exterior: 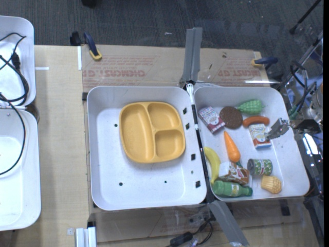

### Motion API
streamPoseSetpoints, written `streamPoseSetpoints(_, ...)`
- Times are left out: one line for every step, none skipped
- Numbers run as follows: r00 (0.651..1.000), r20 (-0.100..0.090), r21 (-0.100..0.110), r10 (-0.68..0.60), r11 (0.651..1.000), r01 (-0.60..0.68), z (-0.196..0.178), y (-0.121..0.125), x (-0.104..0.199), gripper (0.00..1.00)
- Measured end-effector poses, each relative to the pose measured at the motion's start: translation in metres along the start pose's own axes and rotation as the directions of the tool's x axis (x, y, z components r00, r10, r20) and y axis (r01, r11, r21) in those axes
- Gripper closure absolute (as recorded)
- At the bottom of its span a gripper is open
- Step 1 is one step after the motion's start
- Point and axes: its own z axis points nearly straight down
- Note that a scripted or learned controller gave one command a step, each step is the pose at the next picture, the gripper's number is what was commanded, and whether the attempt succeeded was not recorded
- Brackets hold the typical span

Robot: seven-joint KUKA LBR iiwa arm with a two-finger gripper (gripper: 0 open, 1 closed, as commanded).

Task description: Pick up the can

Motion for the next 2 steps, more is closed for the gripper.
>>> streamPoseSetpoints(1.000,0.001,-0.001,-0.028,1.000,0.028,-0.006,0.041,-0.044,0.00)
streamPoseSetpoints(0.999,-0.001,0.000,-0.051,0.999,0.051,0.072,-0.012,-0.017,0.00)
